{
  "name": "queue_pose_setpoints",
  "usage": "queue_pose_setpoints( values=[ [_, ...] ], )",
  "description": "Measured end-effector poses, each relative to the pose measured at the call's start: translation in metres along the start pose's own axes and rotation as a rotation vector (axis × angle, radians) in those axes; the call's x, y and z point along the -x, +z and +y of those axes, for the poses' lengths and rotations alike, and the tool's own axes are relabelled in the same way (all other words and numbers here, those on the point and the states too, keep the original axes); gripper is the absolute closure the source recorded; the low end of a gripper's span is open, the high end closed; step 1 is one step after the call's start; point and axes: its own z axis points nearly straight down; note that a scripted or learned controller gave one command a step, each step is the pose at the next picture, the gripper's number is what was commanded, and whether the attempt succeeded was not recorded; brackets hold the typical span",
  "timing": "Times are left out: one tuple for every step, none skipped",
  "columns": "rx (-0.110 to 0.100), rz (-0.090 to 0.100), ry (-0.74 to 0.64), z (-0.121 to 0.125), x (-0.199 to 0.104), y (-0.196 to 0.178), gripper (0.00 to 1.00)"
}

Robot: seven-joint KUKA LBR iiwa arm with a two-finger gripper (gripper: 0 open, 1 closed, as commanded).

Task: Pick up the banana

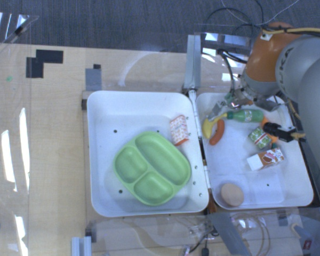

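The yellow banana (207, 127) lies at the left edge of the right bin (288, 188), curved beside a red-orange sausage (217, 133). My gripper (222, 109) hangs just above and to the right of the banana's upper end, below the orange-banded wrist (266, 57). It is close over the banana and a green bottle (246, 116). Nothing shows as lifted; the banana rests on the bin floor.
Also in the right bin are a green can (260, 137), an orange carrot (271, 127), a brown and white carton (265, 158) and a round tan object (232, 194). The left bin (104, 143) bears a green divided plate (152, 167) and a small snack packet (178, 129).
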Motion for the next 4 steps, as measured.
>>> queue_pose_setpoints(
  values=[
    [0.018,-0.015,-0.005,0.004,0.003,-0.014,1.0],
    [0.005,0.002,-0.011,0.004,-0.005,-0.012,0.0],
    [-0.011,0.01,-0.154,-0.011,0.005,0.011,0.0],
    [0.003,-0.001,-0.156,-0.008,0.007,0.001,1.0]
  ],
)
